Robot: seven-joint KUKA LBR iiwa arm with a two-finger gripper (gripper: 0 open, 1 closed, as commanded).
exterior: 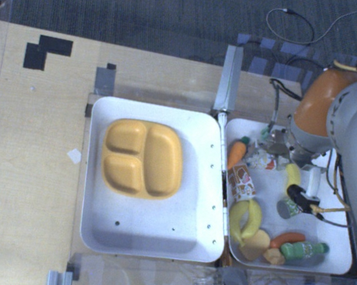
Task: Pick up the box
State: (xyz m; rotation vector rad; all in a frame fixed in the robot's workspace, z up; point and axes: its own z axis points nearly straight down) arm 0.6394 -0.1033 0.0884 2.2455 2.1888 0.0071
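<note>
Nothing is lifted yet: the small printed cardboard box (pixel 242 182) lies against the left wall of the right white bin (pixel 339 265), beside an orange carrot (pixel 236 153). The end effector (pixel 272 146) hovers over that bin's far end, near the box; whether it is spread cannot be told, so the grasp seems still to be made.

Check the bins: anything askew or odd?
Mild only. The box lies tilted against the right bin's left wall, wedged between carrot and banana. The other items there are heaped loosely. The yellow tray sits flat in the left bin. No visible spill or damage.

no readable text, box (pixel 242 182) print blurred
</note>
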